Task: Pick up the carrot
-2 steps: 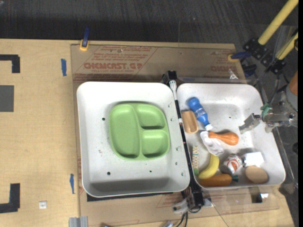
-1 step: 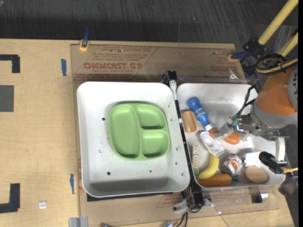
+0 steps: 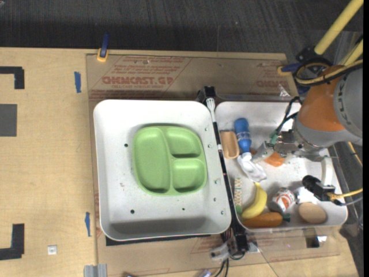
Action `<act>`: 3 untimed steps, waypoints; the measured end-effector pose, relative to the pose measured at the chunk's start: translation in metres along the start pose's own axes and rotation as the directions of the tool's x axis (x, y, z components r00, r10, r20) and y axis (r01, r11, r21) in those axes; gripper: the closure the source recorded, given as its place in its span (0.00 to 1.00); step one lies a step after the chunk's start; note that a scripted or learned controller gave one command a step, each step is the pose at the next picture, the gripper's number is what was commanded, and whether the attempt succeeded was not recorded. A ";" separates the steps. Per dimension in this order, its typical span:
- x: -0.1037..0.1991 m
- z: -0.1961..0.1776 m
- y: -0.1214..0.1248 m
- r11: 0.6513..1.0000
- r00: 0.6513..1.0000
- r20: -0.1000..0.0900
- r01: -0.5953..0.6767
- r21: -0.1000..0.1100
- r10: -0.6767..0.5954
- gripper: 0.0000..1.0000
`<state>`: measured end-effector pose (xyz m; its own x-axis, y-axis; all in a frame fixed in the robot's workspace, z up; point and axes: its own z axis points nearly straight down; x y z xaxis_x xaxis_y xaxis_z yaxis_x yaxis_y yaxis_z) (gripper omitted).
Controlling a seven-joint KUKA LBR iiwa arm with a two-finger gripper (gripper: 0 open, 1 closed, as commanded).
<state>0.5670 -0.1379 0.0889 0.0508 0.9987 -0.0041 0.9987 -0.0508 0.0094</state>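
The left bin (image 3: 109,172) is sitting on the bench with a green divided plate (image 3: 170,158) lying in its middle, the two small compartments facing the bin's right wall. Moving across to the right bin (image 3: 337,212), a tan bread-like piece (image 3: 230,144) is lying against its left wall, and a blue bottle (image 3: 242,133) is resting just beside it toward the back edge. A crumpled white thing (image 3: 250,167) is lying below the bottle. Nearer the front edge, a yellow banana (image 3: 256,202) is curving down onto the carrot (image 3: 264,219), which is lying flat along the front wall near the left front corner, touching the banana. Beside it a red and white ball-like thing (image 3: 283,200) is sitting, and a brown egg-shaped thing (image 3: 312,213) is resting toward the right front corner. The gripper (image 3: 277,153) is hanging low over the middle of the right bin, well apart from the carrot, with something orange showing at its tip; I cannot tell whether it is clenched or released.
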 end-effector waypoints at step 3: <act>0.011 -0.012 -0.012 0.992 0.992 0.002 -0.126 -0.003 0.126 1.00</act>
<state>0.5553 -0.1263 0.1012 0.1765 0.9843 -0.0053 0.9842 -0.1764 0.0133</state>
